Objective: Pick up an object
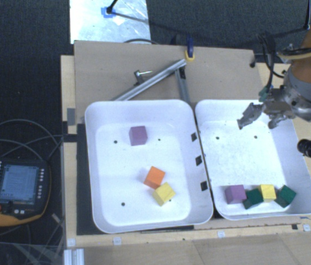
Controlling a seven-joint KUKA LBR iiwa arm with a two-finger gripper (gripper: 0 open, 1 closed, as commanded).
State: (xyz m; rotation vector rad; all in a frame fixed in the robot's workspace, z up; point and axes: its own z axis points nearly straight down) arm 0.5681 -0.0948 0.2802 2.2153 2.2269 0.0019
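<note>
the gripper (pixel 263 116) is hanging over the far part of the right bin (pixel 296 148), with its two fingers spread apart and nothing between them. in this bin, a purple cube (pixel 235 193), two green cubes (pixel 252 198) (pixel 285 195) and a yellow cube (pixel 268 191) are lying in a row along the near wall. in the left bin (pixel 97 148), another purple cube (pixel 138 135) is sitting apart, and an orange cube (pixel 155 176) is touching another yellow cube (pixel 164 194).

Both white bins (pixel 144 112) smooth, faintly glossy, probably plastic. Blocks (pixel 154 176) matt, painted. Bench (pixel 216 65) dull brown board. Floor (pixel 23 48) rough dark carpet.
</note>
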